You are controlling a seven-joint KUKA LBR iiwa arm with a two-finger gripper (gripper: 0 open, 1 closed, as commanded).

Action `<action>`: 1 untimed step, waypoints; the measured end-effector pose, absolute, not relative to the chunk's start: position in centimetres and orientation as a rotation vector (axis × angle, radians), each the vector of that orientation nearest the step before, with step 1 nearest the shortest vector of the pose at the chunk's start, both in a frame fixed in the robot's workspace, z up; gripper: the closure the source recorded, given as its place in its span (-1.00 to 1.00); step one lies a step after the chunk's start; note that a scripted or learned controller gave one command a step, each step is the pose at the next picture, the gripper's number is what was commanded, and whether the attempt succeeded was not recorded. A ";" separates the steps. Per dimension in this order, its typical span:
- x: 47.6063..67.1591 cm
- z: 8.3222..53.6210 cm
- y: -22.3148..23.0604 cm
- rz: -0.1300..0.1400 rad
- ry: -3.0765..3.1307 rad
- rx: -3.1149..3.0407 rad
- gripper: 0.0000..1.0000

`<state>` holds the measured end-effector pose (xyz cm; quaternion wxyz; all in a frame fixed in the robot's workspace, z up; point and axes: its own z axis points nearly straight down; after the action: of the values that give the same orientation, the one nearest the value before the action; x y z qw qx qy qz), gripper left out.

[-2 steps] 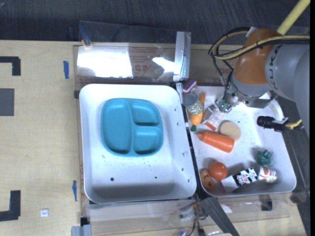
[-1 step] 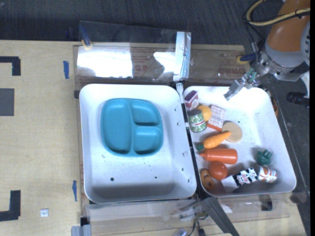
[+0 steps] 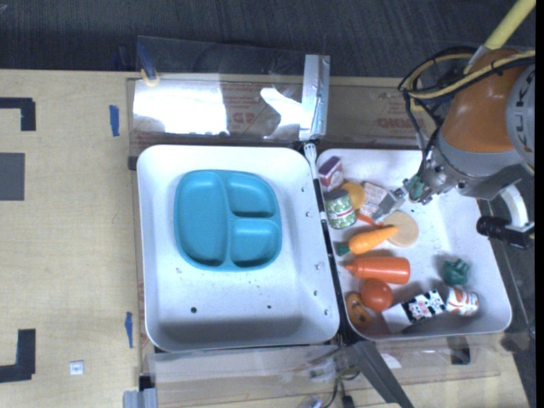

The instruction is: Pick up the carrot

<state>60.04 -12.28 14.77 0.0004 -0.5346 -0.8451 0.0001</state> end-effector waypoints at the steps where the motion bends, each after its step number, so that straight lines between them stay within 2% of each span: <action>1: 57.6 13.1 -10.8 0.001 -2.620 -1.729 -1.00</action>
<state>57.58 -10.80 13.06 0.0013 -0.5508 -0.8346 0.0003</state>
